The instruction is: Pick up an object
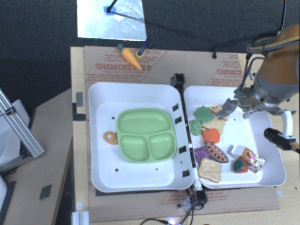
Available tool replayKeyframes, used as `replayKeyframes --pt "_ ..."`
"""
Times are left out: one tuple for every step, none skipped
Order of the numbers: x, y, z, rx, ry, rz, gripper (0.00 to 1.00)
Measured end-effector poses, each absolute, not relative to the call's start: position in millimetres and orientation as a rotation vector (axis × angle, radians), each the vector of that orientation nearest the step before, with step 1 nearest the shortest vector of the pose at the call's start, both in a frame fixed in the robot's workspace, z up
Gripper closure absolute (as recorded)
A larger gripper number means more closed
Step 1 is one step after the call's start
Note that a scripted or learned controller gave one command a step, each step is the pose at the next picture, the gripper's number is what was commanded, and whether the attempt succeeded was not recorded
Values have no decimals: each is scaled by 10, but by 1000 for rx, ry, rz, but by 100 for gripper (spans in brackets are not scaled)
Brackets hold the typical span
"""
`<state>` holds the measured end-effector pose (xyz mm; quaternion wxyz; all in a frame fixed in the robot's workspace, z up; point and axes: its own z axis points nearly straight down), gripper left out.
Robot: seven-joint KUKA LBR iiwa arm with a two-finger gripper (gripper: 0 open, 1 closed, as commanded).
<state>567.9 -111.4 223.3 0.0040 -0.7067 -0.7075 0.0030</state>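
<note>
The right bin (272, 172) holds several toy foods: a green leaf piece (204, 114), a broccoli-like piece (195, 126), an orange block (211, 135), a purple piece (201, 153), a brown seeded slice (217, 152), a toast slice (209, 170), a pizza-like piece (216, 110) and a small carton (253, 159) beside a red and green item (241, 166). My gripper (228, 108) hangs over the back of this bin, just right of the pizza-like piece. Nothing shows between its tips.
The left bin (101, 97) carries a green divided plate (144, 134) and a small pretzel (110, 137). A toy carrot (131, 58) lies on the cardboard behind the bins. A black divider (183, 125) runs between the bins.
</note>
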Motion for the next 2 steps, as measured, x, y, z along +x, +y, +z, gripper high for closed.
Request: replayKeyframes --pt "5704 -1113 2290 -2219 -2226 -2 0" --pt "5695 -1135 1666 -2218 -2221 2 0"
